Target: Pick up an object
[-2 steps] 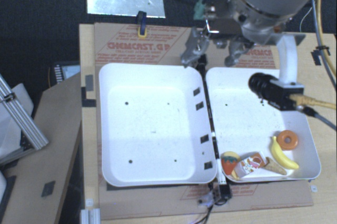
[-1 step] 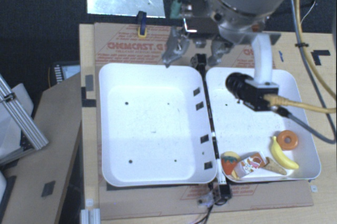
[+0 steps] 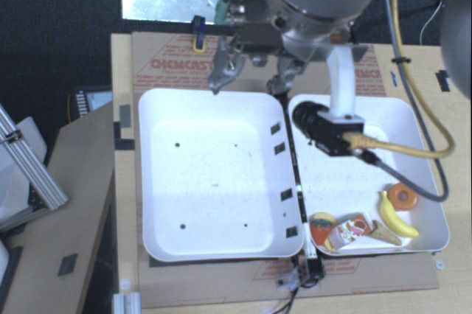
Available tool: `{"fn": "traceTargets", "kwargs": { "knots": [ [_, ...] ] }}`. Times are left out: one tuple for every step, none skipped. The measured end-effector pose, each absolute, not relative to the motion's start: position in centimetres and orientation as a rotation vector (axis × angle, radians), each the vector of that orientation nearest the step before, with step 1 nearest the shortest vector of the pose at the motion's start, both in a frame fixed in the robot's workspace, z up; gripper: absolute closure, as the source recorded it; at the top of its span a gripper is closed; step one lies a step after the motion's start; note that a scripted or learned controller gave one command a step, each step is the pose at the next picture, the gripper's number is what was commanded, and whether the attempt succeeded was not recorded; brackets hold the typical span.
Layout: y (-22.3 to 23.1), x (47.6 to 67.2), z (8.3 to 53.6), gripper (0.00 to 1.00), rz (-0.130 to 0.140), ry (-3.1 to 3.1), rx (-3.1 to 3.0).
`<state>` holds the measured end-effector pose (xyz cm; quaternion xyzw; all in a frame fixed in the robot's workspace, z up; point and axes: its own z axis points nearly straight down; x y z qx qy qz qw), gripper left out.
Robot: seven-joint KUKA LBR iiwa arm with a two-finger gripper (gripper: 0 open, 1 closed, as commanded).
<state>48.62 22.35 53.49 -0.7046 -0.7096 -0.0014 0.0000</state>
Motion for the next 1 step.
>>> {"fn": "traceTargets", "kwargs": {
  "knots": [
    [23.45, 48.64, 49.78, 0.0, 0.001, -2.229, -2.213]
  ]
}}
